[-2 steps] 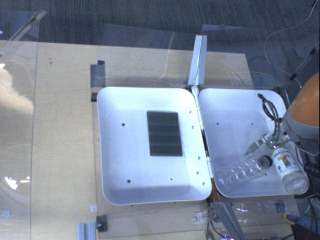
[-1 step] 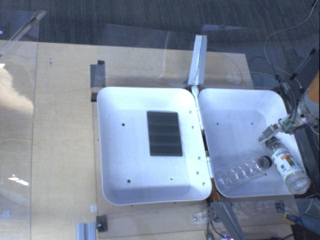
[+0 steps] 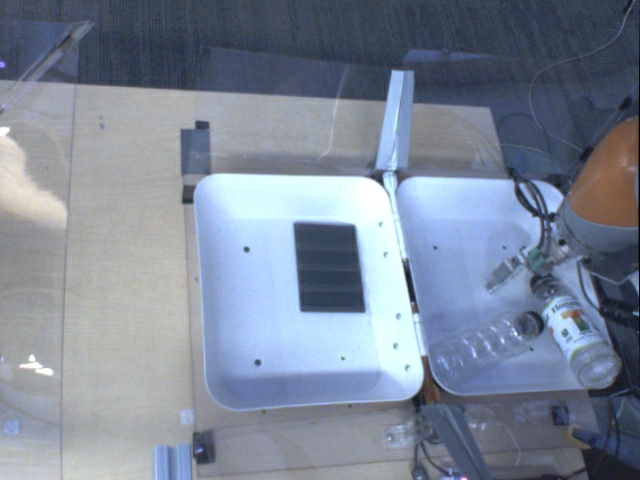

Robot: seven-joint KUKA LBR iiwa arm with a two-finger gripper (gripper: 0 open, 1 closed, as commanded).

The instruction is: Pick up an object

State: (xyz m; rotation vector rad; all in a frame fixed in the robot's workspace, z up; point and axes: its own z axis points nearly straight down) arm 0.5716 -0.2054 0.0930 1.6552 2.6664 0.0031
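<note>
In the right bin (image 3: 460, 208): pick not yet completed.

The hand (image 3: 512, 268) is positioned low over the bin floor; whether it is released or clenched cannot be told, and nothing is seen grasped. A clear plastic bottle (image 3: 482, 346) and a white labelled bottle (image 3: 577, 337) are left lying near the front wall. A dark pad (image 3: 328, 267) is located in the left bin (image 3: 230, 298).

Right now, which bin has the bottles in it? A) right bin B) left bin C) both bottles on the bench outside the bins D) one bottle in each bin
A: the clear plastic bottle and the small white bottle both lie on their sides in the right bin, near its front edge, while the left bin has a dark rectangular patch on its floor.
</note>
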